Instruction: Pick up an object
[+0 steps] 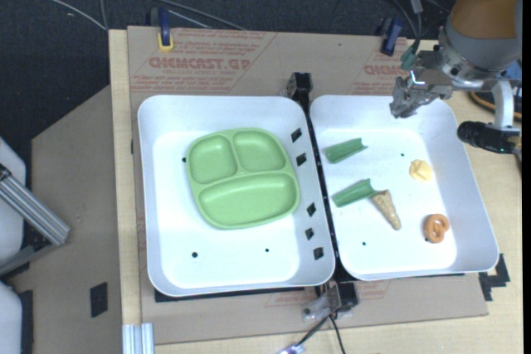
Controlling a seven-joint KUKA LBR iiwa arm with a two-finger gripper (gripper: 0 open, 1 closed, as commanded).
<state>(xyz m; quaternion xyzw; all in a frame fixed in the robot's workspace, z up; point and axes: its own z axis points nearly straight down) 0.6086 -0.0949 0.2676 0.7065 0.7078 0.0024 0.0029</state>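
White bins sit side by side on the bench [207,46]. The left bin [166,244] holds a green divided plate [242,177]. In the right bin [465,249] lie two green pods [343,150] and [352,192], a tan cone [387,207], a yellow piece [421,170] and an orange ring [436,227]. The jaws [408,105] hover over that bin's rim at 12 o'clock, pinching nothing; whether they are spread I cannot tell.

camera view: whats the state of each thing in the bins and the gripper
green divided plate: flat in left bin, compartments bare
two green pods: loose in right bin
tan cone: on its side
yellow piece: loose
orange ring: loose
gripper: above right bin's far edge, holding nothing
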